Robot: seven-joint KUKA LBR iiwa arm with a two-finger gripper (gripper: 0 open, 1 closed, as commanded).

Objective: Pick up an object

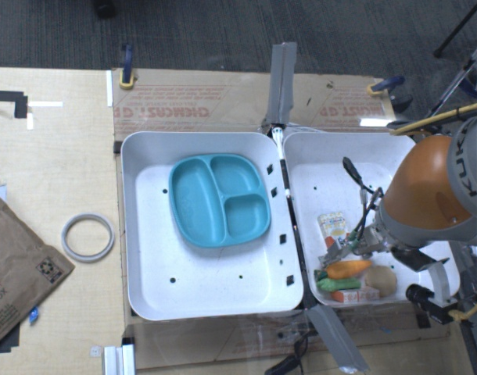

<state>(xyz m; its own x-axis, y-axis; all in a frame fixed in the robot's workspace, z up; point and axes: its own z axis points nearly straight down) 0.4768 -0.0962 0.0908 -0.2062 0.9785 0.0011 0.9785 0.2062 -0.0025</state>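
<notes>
My gripper (354, 245) reaches down into the right bin (317, 162), below the arm's orange band (428, 184). It hovers just above an orange carrot-like piece (350, 269) near the bin's front. Around the carrot lie a green piece (331, 284), a small red and orange box (356, 295) and a beige rounded object (383, 280). Left of the gripper, a small white packet (332, 226) lies flat. Whether anything is held is hidden by the wrist.
The left bin (145, 233) holds a blue divided plate (220, 200). A roll of tape (87, 236) and a cardboard box (16, 268) lie on the bench to the left. A dark cable (356, 174) crosses the right bin behind the gripper.
</notes>
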